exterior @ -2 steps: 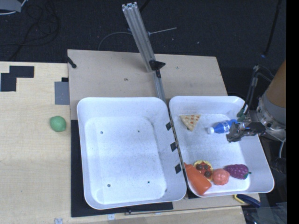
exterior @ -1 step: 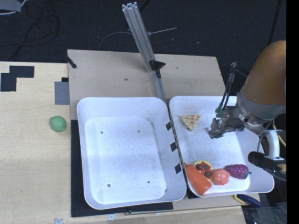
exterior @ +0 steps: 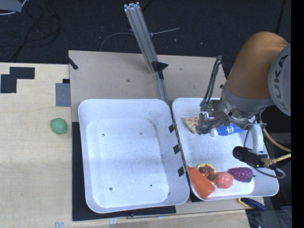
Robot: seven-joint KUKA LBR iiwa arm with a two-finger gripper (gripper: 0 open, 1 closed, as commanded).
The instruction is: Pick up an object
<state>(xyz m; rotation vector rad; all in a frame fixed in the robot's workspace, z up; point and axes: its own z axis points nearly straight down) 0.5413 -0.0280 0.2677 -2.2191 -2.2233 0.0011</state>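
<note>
The hand (exterior: 205, 126), grip state unclear, hovers beside the blue object (exterior: 227, 130), whose long axis runs left-right.

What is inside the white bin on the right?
The right bin holds an orange carrot, pink ball, purple grapes, blue bottle and pizza slice. The arm covers its far corner.

The arm (exterior: 266, 75) is a rounded grey casing with a broad, glossy orange band and dark "KU" lettering on its grey shell. Below sits a grey wrist ring. The hand (exterior: 207, 125) is a dark metal block. Thin dark cables loop alongside, and a black cylindrical fitting hangs nearby.
</note>
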